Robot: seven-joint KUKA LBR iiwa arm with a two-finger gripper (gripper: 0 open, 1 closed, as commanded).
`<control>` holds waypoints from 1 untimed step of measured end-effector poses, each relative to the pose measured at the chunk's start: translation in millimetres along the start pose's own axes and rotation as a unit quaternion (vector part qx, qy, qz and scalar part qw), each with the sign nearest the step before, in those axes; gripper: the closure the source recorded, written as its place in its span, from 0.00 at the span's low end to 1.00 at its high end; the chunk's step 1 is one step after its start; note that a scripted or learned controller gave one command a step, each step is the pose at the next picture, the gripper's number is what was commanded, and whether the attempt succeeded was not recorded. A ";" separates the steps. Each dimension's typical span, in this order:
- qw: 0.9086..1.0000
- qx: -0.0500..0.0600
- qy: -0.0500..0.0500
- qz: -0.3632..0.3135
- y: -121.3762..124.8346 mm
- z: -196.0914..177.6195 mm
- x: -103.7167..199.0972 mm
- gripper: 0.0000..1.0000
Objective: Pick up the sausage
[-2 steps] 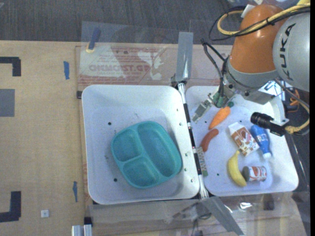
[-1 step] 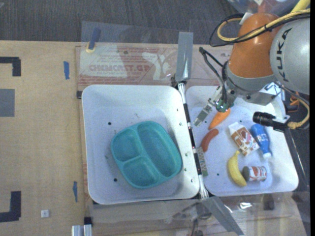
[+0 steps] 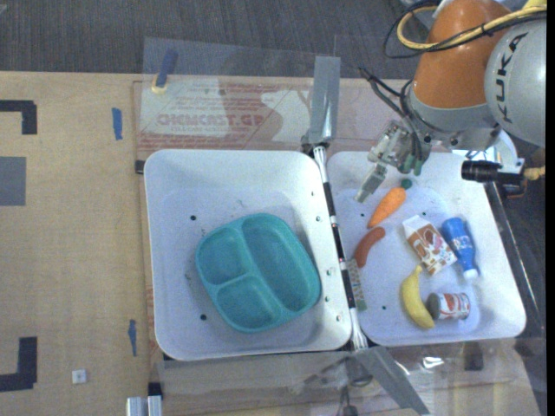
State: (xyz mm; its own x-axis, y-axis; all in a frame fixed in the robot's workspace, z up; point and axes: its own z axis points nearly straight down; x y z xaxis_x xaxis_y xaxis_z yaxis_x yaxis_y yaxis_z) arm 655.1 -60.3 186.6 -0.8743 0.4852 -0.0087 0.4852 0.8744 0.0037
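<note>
The sausage [image 3: 368,246], reddish-brown and slightly curved, lies in the right bin [image 3: 499,319] close to its left wall. An orange carrot [image 3: 388,206] lies just above it, almost touching its upper end. My gripper [image 3: 387,185] hangs over the upper left part of the right bin, above the carrot and well up from the sausage. Its fingers [image 3: 372,183] are open with nothing between them.
Right of the sausage lie a small carton [image 3: 427,243], a blue bottle [image 3: 459,245], a banana [image 3: 416,300] and a can [image 3: 448,305]. A teal divided plate [image 3: 257,271] sits in the left bin [image 3: 173,189]. The bins' divider [image 3: 334,232] runs beside the sausage.
</note>
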 end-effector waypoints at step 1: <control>0.995 -0.001 -0.001 0.101 -64.1 69.9 15.3 0.00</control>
State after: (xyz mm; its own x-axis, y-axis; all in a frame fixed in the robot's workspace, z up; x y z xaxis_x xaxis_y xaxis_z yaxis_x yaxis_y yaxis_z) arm 611.2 -108.9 116.3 -0.7593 0.6507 -0.0091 0.6507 0.7593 0.0065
